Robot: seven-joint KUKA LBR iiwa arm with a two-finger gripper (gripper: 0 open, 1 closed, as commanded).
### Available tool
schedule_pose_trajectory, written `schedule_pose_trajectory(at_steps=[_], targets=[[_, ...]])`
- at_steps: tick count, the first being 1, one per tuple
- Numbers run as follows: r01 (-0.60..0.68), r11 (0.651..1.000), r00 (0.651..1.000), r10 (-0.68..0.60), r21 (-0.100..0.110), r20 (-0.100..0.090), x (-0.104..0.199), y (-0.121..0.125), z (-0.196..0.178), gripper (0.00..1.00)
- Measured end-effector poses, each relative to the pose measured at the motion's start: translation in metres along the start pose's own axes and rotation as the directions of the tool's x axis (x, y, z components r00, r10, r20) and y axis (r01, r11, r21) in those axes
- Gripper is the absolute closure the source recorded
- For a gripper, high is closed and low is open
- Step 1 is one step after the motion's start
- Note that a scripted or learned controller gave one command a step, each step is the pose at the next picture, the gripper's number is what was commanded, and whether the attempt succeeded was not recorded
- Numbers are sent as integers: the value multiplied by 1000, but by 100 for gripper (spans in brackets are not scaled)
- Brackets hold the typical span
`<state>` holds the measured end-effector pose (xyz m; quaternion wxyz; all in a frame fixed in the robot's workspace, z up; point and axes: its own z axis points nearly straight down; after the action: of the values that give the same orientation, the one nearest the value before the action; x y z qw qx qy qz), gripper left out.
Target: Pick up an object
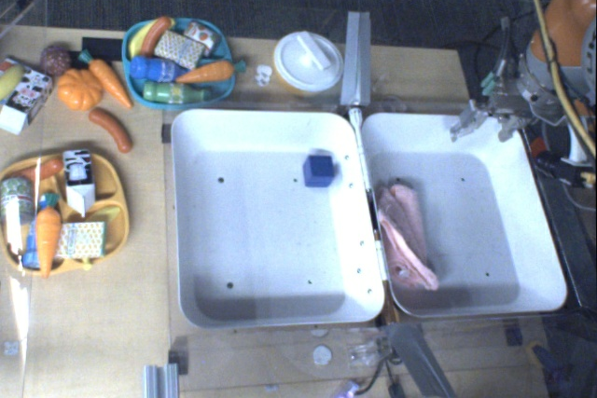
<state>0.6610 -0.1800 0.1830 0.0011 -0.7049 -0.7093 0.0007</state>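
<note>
blue block (319, 170): sits in the left bin (201, 294), upper right part of the floor, well apart from the walls. looks small, stiff and light; flat sides should suit a pinch across two opposite faces from above. smooth plastic, so possibly a little slippery.

pink cloth (407, 233): lies crumpled in the right bin (522, 289), just beside the wall shared with the left bin. soft, limp and light by the look of it; best taken at a raised fold near its middle, as an edge may slide out.

gripper (486, 118): hangs over the upper rim of the right bin, well apart from both items. fingers look spread, with nothing between them.

outside the bins: blue bowl (140, 91) of toy food, yellow tray (117, 191) of toy food and cartons, white lid (309, 58), loose toy pumpkin (78, 89) and carrot (111, 80).
</note>
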Motion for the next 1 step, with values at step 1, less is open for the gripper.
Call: schedule_pose_trajectory(at_steps=[1], targets=[[100,995,995,-100,0,-1,37,-68,67,0]])
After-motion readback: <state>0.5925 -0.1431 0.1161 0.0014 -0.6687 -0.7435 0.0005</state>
